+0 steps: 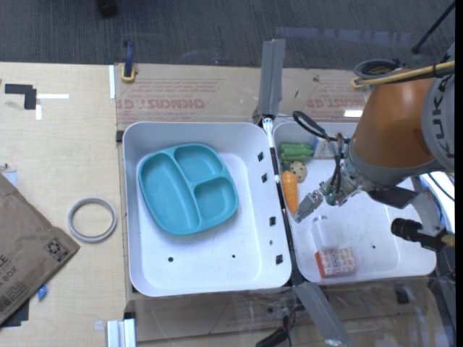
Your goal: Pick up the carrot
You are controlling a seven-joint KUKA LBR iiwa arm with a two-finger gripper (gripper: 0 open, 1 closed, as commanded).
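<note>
Hanging over the right bin (376, 262), the gripper (312, 204) is seen just beside the carrot (289, 191), its grey tip pointing down and to the left; whether the jaws are apart or together cannot be told from this slanted view, and nothing is seen between them. The carrot is found lying lengthwise against the left wall of the right bin, close to the divider between the two bins, its orange body running from near a small tan biscuit-like piece (296, 170) down toward the gripper tip. A green item (295, 151) is lodged in the bin's far corner just above, and a clear packet with a red label (335, 262) lies nearer the front. The left bin (195, 266) is occupied by a teal divided plate (189, 187). Outside the bins, a ring of tape (92, 218) rests on the bench.

The grasp is judged not yet made. Trouble is most likely to be caused by the wall: with the carrot pressed so close to it, one finger may be blocked on descent, or the carrot may be nudged and rolled rather than clamped. The tapered, smooth shape may also be squeezed out of a closing grip if it is taken near its thin end.
</note>
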